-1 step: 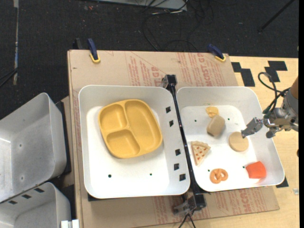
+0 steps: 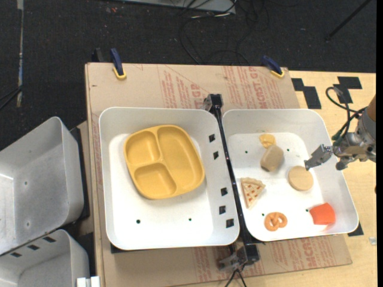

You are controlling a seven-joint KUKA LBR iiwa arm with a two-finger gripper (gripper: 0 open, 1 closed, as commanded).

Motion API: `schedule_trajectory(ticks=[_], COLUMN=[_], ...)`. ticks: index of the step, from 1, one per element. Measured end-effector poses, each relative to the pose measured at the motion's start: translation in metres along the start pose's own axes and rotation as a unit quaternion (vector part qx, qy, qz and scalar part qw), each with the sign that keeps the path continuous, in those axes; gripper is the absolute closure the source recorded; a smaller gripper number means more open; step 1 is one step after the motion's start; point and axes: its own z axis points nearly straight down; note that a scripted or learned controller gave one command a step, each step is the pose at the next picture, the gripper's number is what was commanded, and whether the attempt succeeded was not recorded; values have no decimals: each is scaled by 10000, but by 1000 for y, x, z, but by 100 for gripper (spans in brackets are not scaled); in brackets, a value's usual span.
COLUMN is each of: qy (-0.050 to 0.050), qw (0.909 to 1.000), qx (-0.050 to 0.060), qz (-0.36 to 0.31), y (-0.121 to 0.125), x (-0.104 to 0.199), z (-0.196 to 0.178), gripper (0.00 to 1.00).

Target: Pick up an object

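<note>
The right bin (image 2: 287, 119) holds several toy foods: a small yellow piece (image 2: 267, 140), a tan lump (image 2: 272, 158), a round tan disc (image 2: 300, 179), a pizza slice (image 2: 252, 191), an orange pretzel (image 2: 275, 221) and a red-orange block (image 2: 323, 214). My gripper (image 2: 330, 160) hovers over the bin's right rim, just right of and above the tan disc. It is open, with nothing between its fingers. One dark finger (image 2: 317, 157) points toward the disc.
The left bin (image 2: 114, 178) holds a yellow divided plate (image 2: 163, 160). A black divider (image 2: 226, 160) runs between the bins. Grey plastic tubs (image 2: 33, 178) stand off the bench at the left. Cables hang by the arm at the right.
</note>
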Motion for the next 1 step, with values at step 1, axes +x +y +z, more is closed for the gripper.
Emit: schedule_trajectory(ticks=[1], qy=[7], qw=[10000], qx=[19], qz=[8], y=[-1], x=[2], z=[43], gripper=[0])
